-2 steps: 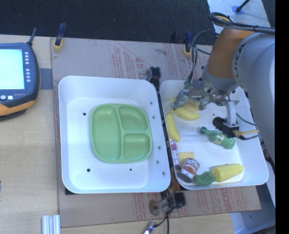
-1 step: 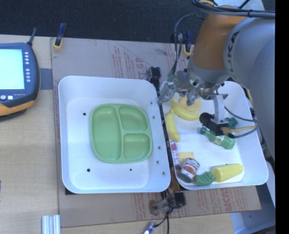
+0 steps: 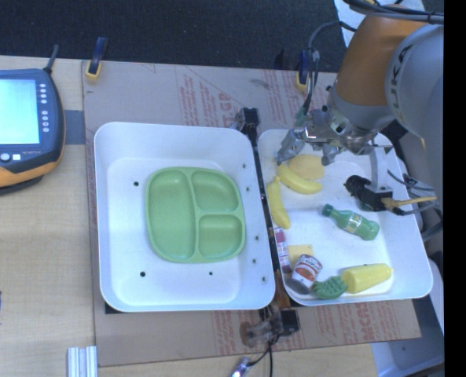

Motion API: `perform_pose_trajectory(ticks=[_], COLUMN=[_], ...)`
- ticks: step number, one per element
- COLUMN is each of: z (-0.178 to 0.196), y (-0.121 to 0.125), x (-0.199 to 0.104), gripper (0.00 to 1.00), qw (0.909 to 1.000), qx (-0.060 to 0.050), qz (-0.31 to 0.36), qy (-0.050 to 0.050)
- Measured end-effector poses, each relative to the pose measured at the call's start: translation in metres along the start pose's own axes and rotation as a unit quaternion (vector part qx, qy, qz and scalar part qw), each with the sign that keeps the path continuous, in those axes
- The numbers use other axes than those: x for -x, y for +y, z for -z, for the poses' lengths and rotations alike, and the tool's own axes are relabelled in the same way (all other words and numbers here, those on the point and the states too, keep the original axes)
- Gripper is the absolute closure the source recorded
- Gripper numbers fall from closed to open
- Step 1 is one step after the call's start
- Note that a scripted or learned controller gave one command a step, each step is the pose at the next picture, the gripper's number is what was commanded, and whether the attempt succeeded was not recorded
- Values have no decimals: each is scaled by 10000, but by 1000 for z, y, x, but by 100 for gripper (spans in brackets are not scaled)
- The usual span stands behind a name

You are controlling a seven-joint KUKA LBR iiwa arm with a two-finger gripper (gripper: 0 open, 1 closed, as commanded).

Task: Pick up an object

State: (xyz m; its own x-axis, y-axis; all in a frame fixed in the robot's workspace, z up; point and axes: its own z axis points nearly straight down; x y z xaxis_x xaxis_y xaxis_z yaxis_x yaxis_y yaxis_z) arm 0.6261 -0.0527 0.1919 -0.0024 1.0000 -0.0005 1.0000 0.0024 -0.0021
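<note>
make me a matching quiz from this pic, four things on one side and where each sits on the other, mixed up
Things:
1. green divided plate
2. green bottle
3. gripper
4. handheld screen

Places:
A. on the bench, left of both bins
B. middle of the right bin
C. middle of the left bin
D. over the far end of the right bin, just above a banana

Pairs: 1-C, 2-B, 3-D, 4-A
</note>
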Motion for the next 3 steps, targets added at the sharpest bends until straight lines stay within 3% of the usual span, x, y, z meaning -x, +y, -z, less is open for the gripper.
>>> perform_pose_trajectory(ticks=[1, 2, 3], z=[-92, -100, -100], y=[-23, 30, 14], x=[46, 48, 48], gripper=[0, 0, 0], qw=[10000, 10000, 10000], qx=[-21, -5, -15], qz=[10, 4, 4], qy=[-4, 4, 2])
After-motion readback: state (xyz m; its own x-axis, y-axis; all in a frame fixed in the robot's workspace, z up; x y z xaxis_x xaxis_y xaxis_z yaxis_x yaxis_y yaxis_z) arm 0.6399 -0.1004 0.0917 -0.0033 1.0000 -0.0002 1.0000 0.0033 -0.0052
